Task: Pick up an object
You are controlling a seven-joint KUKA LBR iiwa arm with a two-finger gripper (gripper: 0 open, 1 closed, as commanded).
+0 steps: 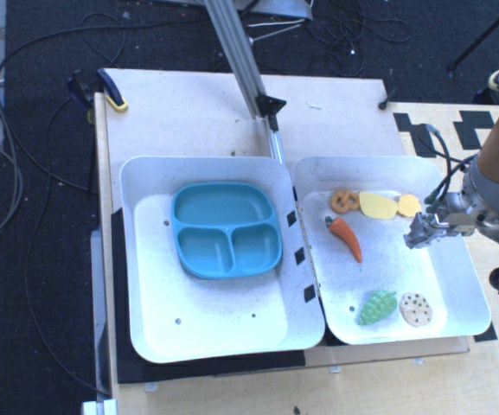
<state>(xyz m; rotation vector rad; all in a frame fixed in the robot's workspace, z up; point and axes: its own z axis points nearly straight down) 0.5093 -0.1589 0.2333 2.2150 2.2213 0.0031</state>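
Observation:
The right bin holds several toy foods: a brown pretzel, a yellow piece with a smaller yellow bit beside it, an orange carrot, a green bunch of grapes and a round speckled cookie. My gripper hangs over the right part of this bin, just below and right of the yellow pieces. Nothing shows between its tips.
The left bin holds a blue three-compartment tray. A slanted metal pole rises from the bench behind the bins. Cables cover the dark floor at the left and back.

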